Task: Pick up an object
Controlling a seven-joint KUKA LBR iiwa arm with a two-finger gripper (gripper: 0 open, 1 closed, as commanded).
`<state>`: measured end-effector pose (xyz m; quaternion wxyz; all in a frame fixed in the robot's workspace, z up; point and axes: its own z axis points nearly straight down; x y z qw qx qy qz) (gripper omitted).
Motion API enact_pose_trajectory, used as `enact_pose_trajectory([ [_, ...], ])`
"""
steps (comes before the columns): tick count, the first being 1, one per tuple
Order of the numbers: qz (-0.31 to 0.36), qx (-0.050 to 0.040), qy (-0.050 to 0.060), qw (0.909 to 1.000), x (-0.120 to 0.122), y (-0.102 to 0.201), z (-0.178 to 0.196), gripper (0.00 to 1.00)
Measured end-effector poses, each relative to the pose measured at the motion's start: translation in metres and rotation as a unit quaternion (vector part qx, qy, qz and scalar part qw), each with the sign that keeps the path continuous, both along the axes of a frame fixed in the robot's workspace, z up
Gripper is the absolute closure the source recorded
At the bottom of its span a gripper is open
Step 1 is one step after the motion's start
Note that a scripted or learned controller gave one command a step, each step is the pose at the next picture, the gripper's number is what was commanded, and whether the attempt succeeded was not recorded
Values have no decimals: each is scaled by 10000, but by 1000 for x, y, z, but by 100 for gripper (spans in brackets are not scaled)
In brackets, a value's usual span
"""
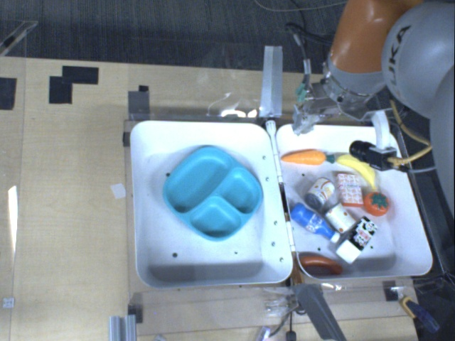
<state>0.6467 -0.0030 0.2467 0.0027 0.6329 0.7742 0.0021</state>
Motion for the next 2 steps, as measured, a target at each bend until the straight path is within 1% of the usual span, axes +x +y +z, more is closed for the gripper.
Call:
enact_pose_trajectory([
  [1, -643, 1, 21, 9979, 16, -45, -33, 100],
  [2, -1086, 6, 31, 9941, -1, -35, -29, 100],
])
